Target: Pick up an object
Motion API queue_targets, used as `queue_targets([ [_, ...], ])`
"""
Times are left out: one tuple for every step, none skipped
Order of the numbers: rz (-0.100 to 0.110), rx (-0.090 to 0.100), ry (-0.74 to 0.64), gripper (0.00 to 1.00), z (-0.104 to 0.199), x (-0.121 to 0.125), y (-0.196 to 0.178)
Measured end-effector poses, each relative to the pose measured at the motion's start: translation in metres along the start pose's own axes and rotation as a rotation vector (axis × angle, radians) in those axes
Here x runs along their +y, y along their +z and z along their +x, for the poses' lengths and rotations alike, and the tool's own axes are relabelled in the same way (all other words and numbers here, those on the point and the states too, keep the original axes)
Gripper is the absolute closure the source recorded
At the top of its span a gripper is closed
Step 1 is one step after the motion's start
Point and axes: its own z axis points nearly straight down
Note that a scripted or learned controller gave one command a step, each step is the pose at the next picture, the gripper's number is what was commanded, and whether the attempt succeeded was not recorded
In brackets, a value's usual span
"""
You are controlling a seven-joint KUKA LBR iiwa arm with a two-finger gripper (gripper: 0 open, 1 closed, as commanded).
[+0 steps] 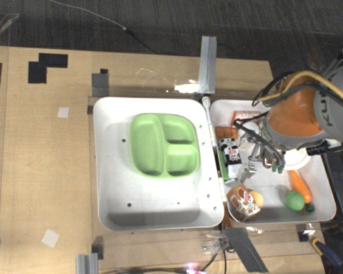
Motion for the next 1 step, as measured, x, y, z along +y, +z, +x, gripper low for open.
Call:
queue_targets([
  [-0.005, -0.001, 0.047, 0.0, 0.031, -0.0102, -0.0011],
])
